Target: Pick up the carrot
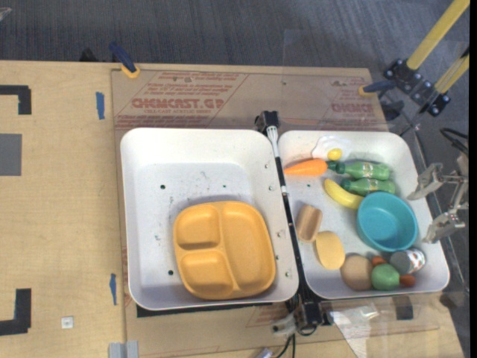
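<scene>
The carrot [305,168] is orange and lies on its side at the far left of the right bin [428,278], close to the wall shared with the left bin. My gripper [437,203] is at the right rim of that bin, well to the right of the carrot and beyond the teal bowl [386,221]. Its two pale fingers [428,181] stand apart, open, with nothing between them.
Just right of the carrot lie green bottles [361,171], a banana [341,193] and a small yellow piece [335,155]. Bread [308,221], a yellow slice [329,250] and several round foods fill the bin's near side. An orange divided plate [223,248] sits in the left bin [141,200].
</scene>
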### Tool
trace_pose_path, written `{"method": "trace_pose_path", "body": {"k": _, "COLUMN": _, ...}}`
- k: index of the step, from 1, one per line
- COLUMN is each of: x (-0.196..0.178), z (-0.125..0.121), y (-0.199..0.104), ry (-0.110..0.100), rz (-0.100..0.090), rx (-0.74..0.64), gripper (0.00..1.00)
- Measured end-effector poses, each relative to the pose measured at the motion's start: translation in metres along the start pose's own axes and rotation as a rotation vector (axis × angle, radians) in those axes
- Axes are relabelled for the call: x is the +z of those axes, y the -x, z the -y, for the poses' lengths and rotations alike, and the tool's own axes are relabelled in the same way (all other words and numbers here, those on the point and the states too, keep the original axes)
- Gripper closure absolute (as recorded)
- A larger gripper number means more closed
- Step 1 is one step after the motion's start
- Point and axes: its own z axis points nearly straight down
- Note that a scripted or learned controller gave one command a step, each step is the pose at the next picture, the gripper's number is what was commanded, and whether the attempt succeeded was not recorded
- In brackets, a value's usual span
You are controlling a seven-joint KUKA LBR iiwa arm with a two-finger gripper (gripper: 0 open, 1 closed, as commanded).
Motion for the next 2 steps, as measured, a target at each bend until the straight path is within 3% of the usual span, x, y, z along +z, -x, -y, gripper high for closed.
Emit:
{"method": "trace_pose_path", "body": {"k": 1, "x": 0.125, "z": -0.068, "y": 0.029, "ry": 0.005, "rz": -0.011, "rx": 0.302, "gripper": 0.0}}
{"method": "trace_pose_path", "body": {"k": 2, "x": 0.041, "z": -0.151, "y": 0.118, "ry": 0.008, "rz": 0.016, "rx": 0.295, "gripper": 0.0}}
